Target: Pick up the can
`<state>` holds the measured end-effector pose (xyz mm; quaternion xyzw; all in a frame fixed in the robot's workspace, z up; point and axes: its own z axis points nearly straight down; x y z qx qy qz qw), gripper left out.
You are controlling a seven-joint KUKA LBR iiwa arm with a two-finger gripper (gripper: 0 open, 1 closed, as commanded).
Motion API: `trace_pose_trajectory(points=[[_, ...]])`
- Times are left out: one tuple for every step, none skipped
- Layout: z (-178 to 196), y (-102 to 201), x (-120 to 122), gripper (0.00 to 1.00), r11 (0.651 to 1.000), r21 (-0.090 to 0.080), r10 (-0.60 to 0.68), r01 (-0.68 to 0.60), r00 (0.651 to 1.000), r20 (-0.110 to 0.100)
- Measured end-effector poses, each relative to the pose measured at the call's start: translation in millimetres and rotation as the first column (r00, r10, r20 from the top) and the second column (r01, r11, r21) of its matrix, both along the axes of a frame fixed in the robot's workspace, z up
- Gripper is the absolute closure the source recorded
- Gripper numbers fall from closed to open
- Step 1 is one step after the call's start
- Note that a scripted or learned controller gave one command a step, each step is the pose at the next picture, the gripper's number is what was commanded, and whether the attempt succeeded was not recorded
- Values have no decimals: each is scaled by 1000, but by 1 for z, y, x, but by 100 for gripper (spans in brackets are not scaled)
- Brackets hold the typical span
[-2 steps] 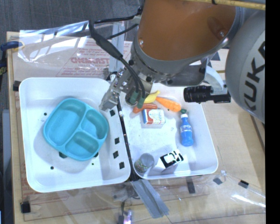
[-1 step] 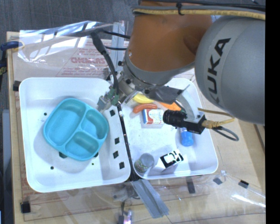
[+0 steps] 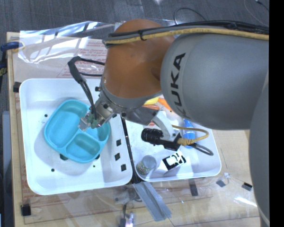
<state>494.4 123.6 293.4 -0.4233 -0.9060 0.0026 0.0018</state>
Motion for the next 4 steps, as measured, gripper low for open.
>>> trace_pose_trajectory(points=[[-13, -60, -7, 100, 997, 2, 74, -74, 997, 1], [-48, -77, -17, 100, 991, 1, -136, 136, 991, 0], [-63, -95, -17, 100, 934, 0, -357, 357, 934, -2], [8, -89, 40, 100, 997, 2, -75, 75, 997, 3]])
